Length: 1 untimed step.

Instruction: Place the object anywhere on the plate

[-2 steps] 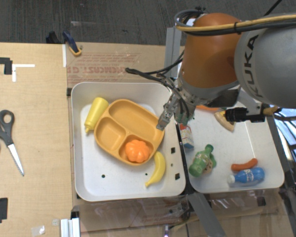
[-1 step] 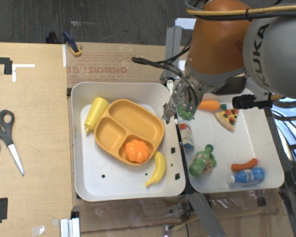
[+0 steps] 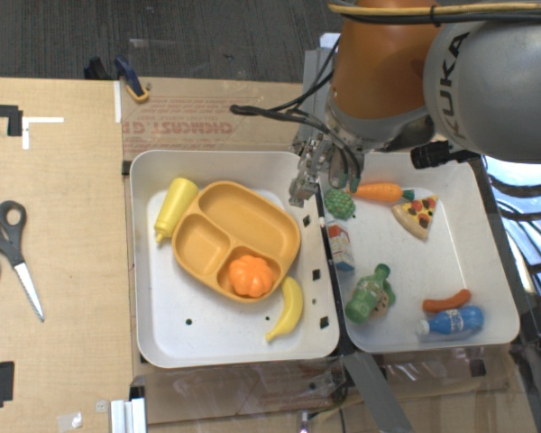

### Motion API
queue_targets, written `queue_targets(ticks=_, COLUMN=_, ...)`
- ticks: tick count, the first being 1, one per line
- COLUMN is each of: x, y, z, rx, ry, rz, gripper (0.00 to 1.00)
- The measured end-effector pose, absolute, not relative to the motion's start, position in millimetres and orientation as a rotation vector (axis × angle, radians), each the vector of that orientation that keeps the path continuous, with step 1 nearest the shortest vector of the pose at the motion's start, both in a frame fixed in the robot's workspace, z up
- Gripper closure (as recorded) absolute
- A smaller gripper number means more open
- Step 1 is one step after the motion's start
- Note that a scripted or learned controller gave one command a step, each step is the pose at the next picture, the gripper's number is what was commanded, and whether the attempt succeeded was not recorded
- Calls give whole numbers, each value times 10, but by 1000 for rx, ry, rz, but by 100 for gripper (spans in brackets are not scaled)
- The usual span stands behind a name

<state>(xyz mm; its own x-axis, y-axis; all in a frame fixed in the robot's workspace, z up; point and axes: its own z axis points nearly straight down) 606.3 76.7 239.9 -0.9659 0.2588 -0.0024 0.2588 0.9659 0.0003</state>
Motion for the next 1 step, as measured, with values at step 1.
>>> queue_targets(ticks=1, x=5819, y=803, z=2948, rx=48, ry=3138, rz=1, gripper=100)
